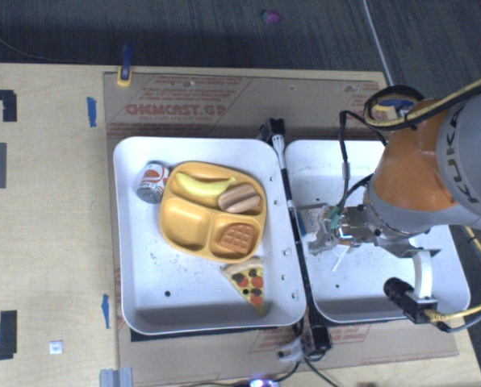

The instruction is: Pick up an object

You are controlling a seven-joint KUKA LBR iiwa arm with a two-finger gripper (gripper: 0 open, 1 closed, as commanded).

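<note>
Hovering over the right bin (450,293), my hand (328,230) sits low near that bin's nine o'clock wall, just beside the divider between the two bins. I judge this to be the reach stage: nothing is lifted yet. Whether my hand is spread or pressed together I cannot tell; the tip is a tangle of metal and cable from this angle, and I see no object in it.

Everything worth picking lies in the left bin (135,240), off at my nine o'clock. A yellow divided tray (188,220) fills that bin's middle, carrying a banana (200,185) at its twelve o'clock, a hot dog (240,198) at its two o'clock and a waffle (237,238) at its four o'clock. A small can (152,182) lies touching the tray at its ten o'clock. A pizza slice (248,280) lies on the bin floor at the tray's five o'clock, just beside the tray's edge; it is the nearest piece to me, at about my eight o'clock across the divider.

My next move, as I judge it, calls for crossing the divider and settling squarely above one piece before descending. The pizza slice is flat and may be hard to catch; the can or hot dog offers more to pinch.
</note>
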